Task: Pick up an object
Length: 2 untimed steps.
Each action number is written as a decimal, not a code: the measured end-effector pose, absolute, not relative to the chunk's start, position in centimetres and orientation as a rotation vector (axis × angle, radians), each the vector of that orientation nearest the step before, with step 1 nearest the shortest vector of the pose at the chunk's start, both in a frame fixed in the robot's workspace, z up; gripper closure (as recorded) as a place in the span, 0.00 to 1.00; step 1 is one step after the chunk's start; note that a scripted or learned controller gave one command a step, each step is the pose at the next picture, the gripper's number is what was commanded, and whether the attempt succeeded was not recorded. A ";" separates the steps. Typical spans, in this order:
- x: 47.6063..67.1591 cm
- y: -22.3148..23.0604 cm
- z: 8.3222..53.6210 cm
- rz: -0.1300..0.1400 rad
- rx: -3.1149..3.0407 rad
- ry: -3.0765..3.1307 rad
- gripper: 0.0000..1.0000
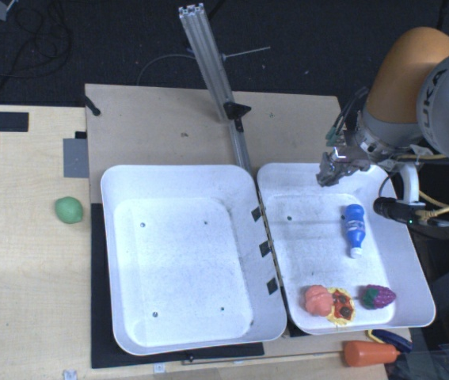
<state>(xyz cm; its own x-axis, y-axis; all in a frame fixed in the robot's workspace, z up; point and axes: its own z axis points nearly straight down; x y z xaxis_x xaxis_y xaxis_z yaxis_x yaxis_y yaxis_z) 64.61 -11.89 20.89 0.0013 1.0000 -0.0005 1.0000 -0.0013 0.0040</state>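
Observation:
The right bin (303, 236) holds a blue bottle (354, 228) lying near its right side, a pink-orange toy (317, 300), a yellow and red piece (341, 307) beside it, and a purple grape bunch (377, 296) near the front edge. My gripper (331, 171) hangs over the back edge of the right bin, up and to the left of the blue bottle, apart from it. Nothing shows between its tips.
The left bin (121, 212) stands beside the right one. A green ball (69, 210) lies on the bench at the far left. An orange carrot toy (369, 353) lies outside the right bin's front edge. A metal rail (212, 70) slants behind the bins.

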 end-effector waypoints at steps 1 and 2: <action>64.9 -11.4 27.0 0.005 2.218 2.219 1.00; 65.6 -6.4 26.9 0.001 2.218 2.226 1.00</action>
